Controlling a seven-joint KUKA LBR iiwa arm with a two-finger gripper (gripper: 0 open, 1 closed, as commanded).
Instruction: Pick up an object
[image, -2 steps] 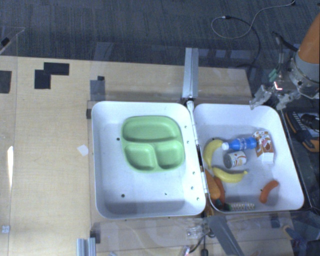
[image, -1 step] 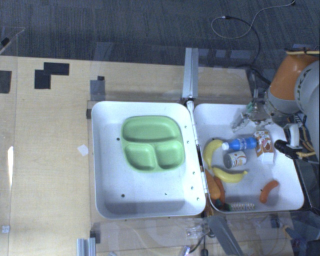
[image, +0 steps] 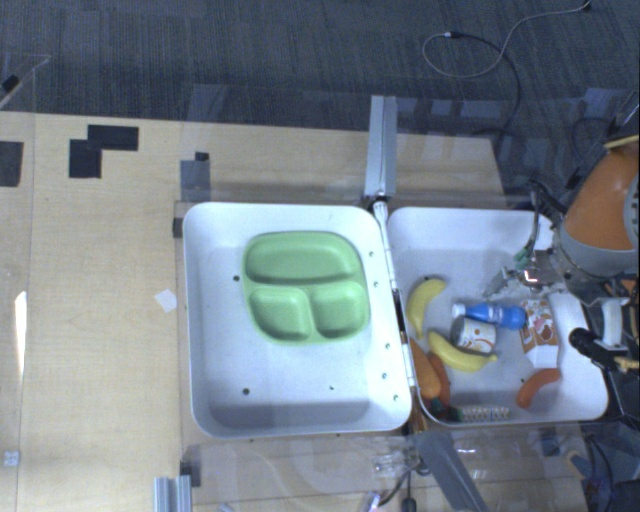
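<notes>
The right bin (image: 450, 235) holds several small items. A yellow banana (image: 424, 300) curves near its left wall, and a second banana (image: 458, 354) lies below a silver can (image: 473, 336). A blue bottle (image: 498, 316) rests on its side above the can. A white and red packet (image: 541, 336) and an orange sausage-shaped piece (image: 538, 388) sit further right. My gripper (image: 522, 272) hangs over the bin's right part, just above and right of the blue bottle, under the orange wrist band (image: 603, 205). Nothing is visibly held.
The left bin (image: 215, 330) carries a green divided tray (image: 305, 285). An orange carrot-like item (image: 430, 374) leans at the right bin's front left corner. A metal divider post (image: 378, 150) stands behind the bins. Cables and dark fittings (image: 605, 345) crowd the right side.
</notes>
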